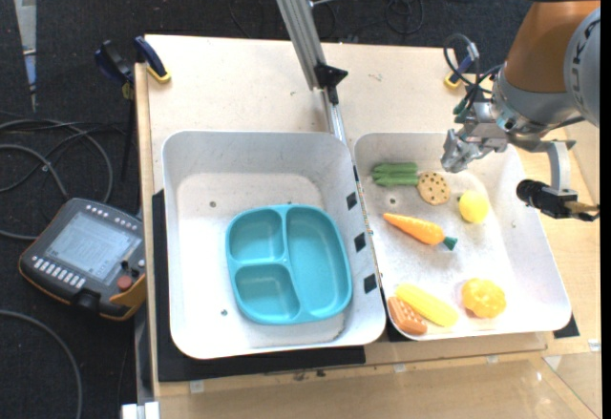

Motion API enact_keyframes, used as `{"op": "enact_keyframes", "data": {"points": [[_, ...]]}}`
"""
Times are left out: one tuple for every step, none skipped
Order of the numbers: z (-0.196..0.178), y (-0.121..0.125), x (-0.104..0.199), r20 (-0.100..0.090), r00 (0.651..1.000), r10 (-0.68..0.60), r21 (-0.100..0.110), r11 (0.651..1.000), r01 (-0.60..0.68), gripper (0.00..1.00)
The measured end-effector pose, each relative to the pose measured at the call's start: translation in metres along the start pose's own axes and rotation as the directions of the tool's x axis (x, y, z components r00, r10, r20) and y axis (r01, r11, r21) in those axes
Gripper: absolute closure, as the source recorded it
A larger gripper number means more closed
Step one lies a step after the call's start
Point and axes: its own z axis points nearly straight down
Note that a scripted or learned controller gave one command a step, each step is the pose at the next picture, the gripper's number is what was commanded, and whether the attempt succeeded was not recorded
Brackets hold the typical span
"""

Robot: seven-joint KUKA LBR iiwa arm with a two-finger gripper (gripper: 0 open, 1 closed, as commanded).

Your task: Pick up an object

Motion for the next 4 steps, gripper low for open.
{"op": "enact_keyframes", "data": {"points": [[-0.005, 0.005, 0.062, -0.004, 1.0, -0.006, 0.004, 1.0, 0.006, 1.0], [-0.02, 0.0, 0.118, -0.004, 1.0, -0.007, 0.004, 1.0, 0.007, 1.0], [-0.011, -0.005, 0.173, -0.003, 1.0, -0.006, 0.008, 1.0, 0.006, 1.0], [-0.007, -0.011, 0.228, -0.003, 1.0, -0.005, 0.009, 1.0, 0.005, 1.0]]}}
